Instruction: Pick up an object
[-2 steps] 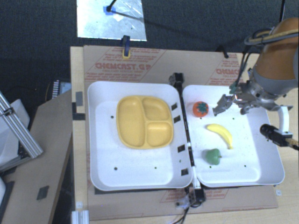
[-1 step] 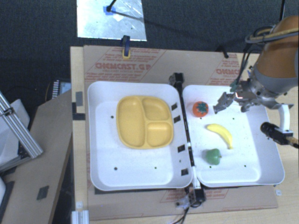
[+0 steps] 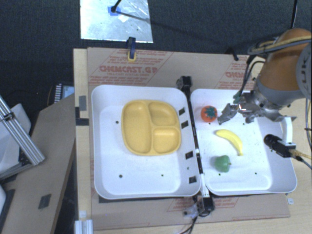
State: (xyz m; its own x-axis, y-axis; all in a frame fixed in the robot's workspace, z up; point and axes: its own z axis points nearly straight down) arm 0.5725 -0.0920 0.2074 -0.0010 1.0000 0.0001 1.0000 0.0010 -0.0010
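In the right bin (image 3: 278,179) lie a red tomato (image 3: 209,113) at the far left corner, a yellow banana (image 3: 230,140) in the middle and a green pepper (image 3: 222,163) nearer the front. My gripper (image 3: 238,115) hangs over the far part of this bin, just right of the tomato and above the banana's far end. Its fingers stand apart with nothing between them, and one fingertip (image 3: 226,115) points toward the tomato without touching it.
A yellow divided plate (image 3: 150,126) sits in the left bin (image 3: 107,169). A black divider (image 3: 191,130) runs between the two bins. The grey arm with its orange band (image 3: 285,67) comes in over the right bin's far right side.
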